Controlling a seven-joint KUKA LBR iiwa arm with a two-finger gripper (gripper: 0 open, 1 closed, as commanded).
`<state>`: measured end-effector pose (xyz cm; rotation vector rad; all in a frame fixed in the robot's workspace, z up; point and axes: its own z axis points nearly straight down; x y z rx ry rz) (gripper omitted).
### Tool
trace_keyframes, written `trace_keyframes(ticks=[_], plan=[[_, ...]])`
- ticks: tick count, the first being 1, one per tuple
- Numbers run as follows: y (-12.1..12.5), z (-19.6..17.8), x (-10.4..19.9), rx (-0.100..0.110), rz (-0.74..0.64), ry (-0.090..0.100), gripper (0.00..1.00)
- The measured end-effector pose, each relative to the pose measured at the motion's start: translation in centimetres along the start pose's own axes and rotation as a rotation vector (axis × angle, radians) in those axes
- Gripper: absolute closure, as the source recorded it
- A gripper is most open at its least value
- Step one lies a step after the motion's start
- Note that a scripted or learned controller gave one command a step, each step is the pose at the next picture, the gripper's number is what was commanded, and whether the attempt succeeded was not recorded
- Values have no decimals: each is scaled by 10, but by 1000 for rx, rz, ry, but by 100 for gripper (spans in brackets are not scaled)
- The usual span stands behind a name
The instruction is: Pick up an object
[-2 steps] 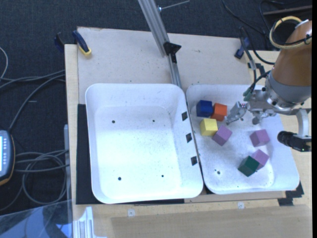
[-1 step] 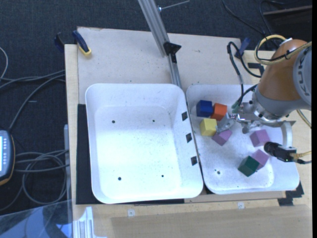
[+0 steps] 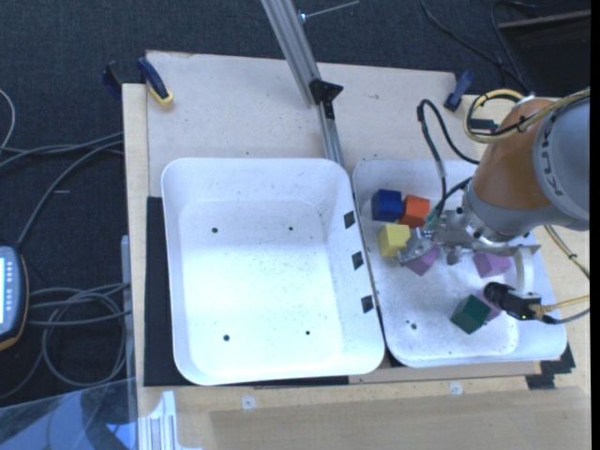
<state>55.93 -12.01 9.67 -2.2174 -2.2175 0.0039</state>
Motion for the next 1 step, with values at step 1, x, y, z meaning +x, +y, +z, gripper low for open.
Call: trace_keyframes(ticks=[1], plan=[[2, -14, 0, -7, 0, -1, 100]])
